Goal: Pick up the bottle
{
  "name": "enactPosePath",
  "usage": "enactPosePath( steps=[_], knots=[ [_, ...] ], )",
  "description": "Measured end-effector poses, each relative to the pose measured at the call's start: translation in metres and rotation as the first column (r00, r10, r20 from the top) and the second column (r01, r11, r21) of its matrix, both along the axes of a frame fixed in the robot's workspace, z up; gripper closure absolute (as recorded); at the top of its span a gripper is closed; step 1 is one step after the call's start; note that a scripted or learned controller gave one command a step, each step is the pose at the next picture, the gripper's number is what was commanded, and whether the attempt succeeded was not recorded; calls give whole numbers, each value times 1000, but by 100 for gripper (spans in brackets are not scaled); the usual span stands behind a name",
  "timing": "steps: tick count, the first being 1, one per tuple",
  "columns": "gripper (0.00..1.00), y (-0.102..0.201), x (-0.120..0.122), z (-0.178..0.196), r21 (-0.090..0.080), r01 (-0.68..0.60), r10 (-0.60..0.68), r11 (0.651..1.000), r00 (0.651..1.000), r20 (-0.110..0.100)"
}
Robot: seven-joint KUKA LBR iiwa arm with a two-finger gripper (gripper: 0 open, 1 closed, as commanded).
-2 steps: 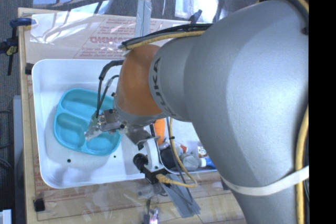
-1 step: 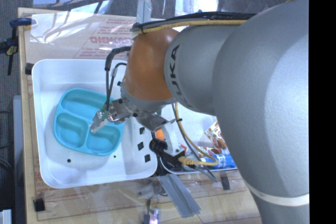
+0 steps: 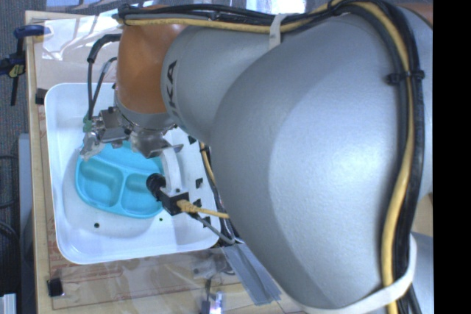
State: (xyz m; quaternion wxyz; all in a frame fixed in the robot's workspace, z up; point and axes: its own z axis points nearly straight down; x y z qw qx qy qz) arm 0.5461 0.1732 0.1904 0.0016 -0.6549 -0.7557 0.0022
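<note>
The grey KUKA arm spreads across the right and centre of the frame, its orange band sitting at upper centre-left above the wrist. From there the wrist drops into the white bin at the left, and the gripper hangs low over the upper edge of a blue divided tray that lies on the bin floor. Whether the gripper is apart, together or clamped on anything cannot be told, because the wrist housing and cabling cover its working end from this angle.

The bottle cannot be picked out. Most likely it lies under the wrist or behind the arm's bulk, since the arm hides much of the bin and all of its neighbour. The tray lies flat with its compartments facing up, which suggests it is simply clutter sharing the bin rather than a target.

A black cable loops from the band down to the wrist, slack enough to let the wrist turn. The low posture reads as a descent or grasp attempt near the tray's top rim, but nothing shows a successful hold.
</note>
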Motion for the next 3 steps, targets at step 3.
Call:
enactPosePath(
  steps=[3],
  knots=[
    [0, 39, -61, 27, -8, 871, -871, 492, 492, 4]
  ],
)
